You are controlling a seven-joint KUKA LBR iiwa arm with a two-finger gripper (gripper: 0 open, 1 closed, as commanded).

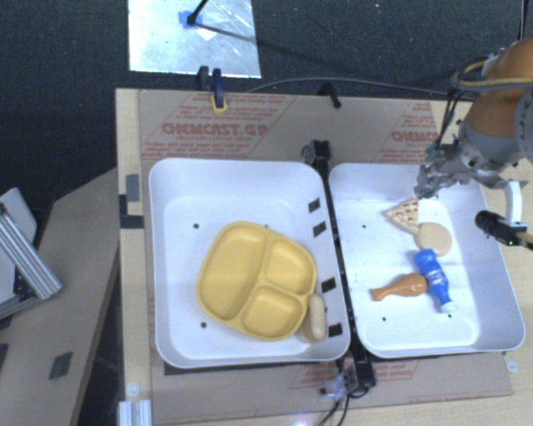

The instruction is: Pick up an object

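In the right bin [480,322] lie a tan waffle-like wedge [403,213], a pale round disc [433,238], a blue bottle [433,279] and an orange-brown drumstick [400,287]. My gripper [428,185] hangs over the far part of this bin, just above and right of the wedge, touching nothing that I can see. The left bin [173,238] holds a yellow divided tray [258,280] with a beige oblong piece [315,317] beside its near right corner.
A black divider with clips [331,238] runs between the two bins. The bins rest on a cardboard sheet [249,127] on the bench. A foil-like square [194,25] lies behind the bench, and a metal frame [13,247] stands at the left.
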